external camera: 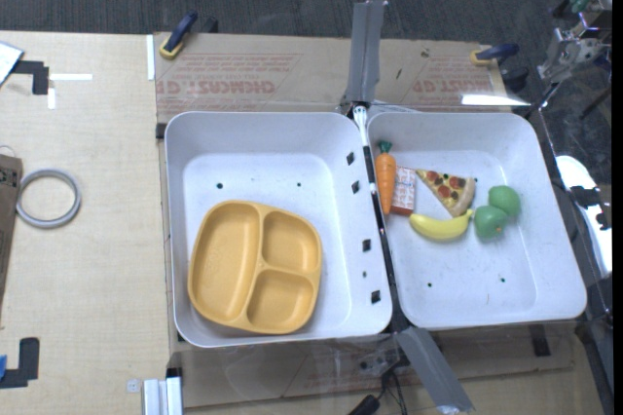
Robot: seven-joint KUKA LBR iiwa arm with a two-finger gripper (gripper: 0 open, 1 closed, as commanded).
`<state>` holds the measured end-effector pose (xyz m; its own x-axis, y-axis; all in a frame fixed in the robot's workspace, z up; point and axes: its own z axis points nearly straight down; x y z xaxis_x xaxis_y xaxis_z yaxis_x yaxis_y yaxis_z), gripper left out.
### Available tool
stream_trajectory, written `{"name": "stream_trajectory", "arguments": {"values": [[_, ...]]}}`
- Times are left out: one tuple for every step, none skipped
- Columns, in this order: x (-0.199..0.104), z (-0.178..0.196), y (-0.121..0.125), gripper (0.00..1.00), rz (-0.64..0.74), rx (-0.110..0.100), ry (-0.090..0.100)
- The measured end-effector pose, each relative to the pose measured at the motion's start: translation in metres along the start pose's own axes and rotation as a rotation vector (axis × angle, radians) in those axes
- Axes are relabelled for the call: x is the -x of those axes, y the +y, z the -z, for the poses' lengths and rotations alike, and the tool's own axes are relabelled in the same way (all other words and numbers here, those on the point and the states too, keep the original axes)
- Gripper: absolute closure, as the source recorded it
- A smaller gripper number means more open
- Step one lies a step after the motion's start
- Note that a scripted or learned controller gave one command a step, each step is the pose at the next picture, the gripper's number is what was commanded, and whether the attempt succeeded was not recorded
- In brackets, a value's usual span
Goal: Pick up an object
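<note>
1. Gripper (575, 45): the metal assembly with cabling past the far right corner of the right bin (551, 171) is taken to be the gripper. It is small and cluttered in the camera view, so I cannot tell how far open it is. Nothing can be seen held in it.
2. Candidate things: all lie in the right bin, down and to the left of the gripper in the camera view. The green fruit (496, 211) is nearest. The banana (440, 227) touches it on the side away from the gripper, and the pizza slice (448, 189) is just beside that. The carrot (385, 175) is farthest, against the wall shared with the left bin (177, 208).
3. Axes: the carrot runs along that wall and the banana lies across the bin.
4. Other: a yellow divided plate (256, 265) lies in the left bin, well apart from the gripper.
5. Judgement: the pick is not yet begun. The gripper must first travel over the right bin, and the tight cluster risks a two-object contact.
</note>
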<state>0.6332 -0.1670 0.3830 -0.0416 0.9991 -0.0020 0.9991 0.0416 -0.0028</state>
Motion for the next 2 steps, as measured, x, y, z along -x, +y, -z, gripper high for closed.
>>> {"name": "stream_trajectory", "arguments": {"values": [[-0.057, 0.047, -0.032, 1.00, 0.130, 0.000, 0.000], [-0.074, -0.090, 0.019, 1.00, 0.084, -0.001, 0.001]]}}
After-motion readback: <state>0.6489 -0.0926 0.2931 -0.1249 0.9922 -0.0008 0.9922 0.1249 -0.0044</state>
